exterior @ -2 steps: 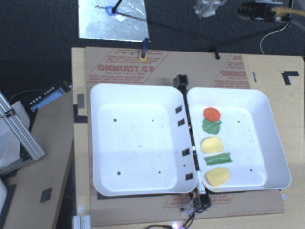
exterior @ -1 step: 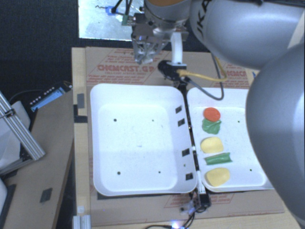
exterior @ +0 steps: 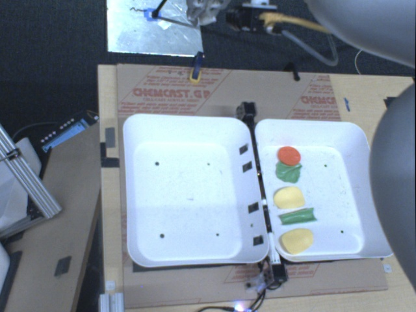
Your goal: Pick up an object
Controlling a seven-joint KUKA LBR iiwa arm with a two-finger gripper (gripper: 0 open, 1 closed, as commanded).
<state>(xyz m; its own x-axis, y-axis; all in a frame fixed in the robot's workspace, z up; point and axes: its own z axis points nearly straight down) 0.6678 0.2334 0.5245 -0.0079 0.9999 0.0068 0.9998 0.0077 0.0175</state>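
The jaws are seen at the top edge of the camera view, blurred against the dark floor; whether they are parted or closed cannot be told, and nothing is seen between them. A silvery sheet (exterior: 153, 18) lies just left of them. Below and left of the jaws, on the table (exterior: 175, 90), the left bin (exterior: 130, 174) is placed. Well below the jaws and to their right, the right bin (exterior: 361, 148) is set, and a column of pieces is laid along its left side: a red round piece (exterior: 288, 155), touching it a green leafy piece (exterior: 288, 171), then a pale yellow piece (exterior: 288, 197), a green strip (exterior: 298, 216) and a yellow lump (exterior: 296, 240), all far from the jaws.
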